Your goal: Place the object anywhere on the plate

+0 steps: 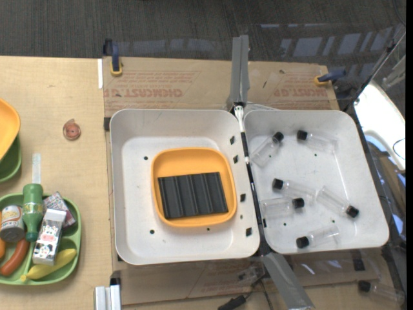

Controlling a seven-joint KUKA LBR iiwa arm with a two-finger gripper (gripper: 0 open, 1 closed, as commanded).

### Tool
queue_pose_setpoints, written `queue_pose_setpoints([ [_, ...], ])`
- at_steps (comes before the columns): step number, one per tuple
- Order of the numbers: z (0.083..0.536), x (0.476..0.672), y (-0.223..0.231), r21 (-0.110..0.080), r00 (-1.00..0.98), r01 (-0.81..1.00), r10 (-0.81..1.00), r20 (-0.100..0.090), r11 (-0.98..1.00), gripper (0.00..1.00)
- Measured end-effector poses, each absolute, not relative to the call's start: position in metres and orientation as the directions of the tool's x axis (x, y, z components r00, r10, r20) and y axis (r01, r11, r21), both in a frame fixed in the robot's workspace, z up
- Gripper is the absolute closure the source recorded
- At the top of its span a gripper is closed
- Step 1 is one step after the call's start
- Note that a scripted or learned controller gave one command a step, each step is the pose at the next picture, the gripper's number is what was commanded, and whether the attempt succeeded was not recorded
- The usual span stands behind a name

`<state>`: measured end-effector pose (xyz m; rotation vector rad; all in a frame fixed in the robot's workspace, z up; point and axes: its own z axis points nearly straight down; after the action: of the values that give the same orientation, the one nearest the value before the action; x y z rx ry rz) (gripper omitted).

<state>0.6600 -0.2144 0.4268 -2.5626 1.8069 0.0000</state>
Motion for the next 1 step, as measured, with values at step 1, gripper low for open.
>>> queue_pose_setpoints([
  [1, 0.4408, 0.6247, -0.2138, -0.003, 0.62, -0.784, -0.784, -0.004, -0.62, 0.0],
])
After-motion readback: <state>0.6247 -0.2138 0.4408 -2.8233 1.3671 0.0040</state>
